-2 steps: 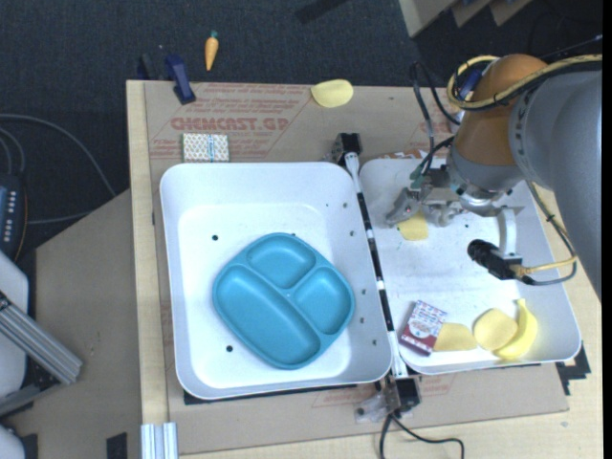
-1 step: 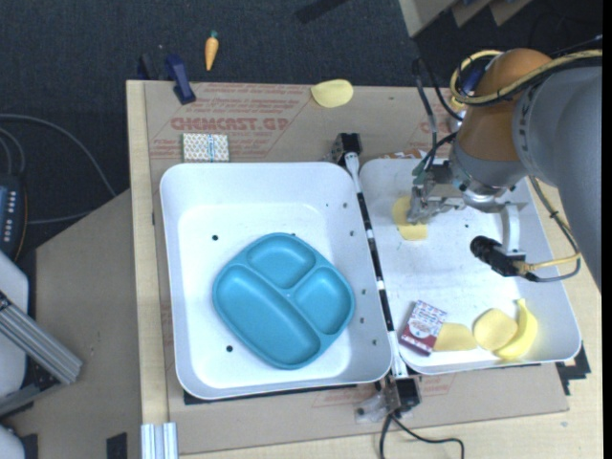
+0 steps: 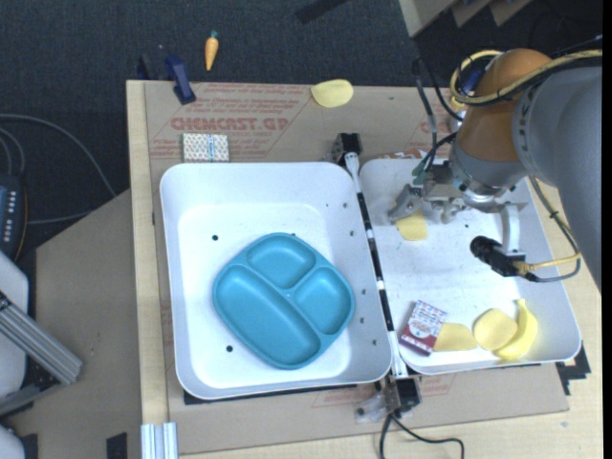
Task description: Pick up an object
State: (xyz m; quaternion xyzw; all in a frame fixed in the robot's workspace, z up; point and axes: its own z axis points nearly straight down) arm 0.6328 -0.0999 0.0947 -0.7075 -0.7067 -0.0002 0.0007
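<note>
So scanning left to right: blue divided plate (image 3: 282, 299) sits in the left bin (image 3: 182, 256), nowhere near the action; the small pale yellow chunk (image 3: 413, 228) lies in the right bin (image 3: 564, 338), just below and a touch left of the jaws (image 3: 427, 202); can't tell how far they're open; doesn't look gripped yet.

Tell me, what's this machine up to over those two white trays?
The grey and orange arm reaches in over the right bin, with its gripper low at the far end, just above a small pale yellow piece. Whether it has hold of that piece can't be told. A small red packet and yellow pieces lie at the near end. The left bin holds a blue divided plate.
</note>
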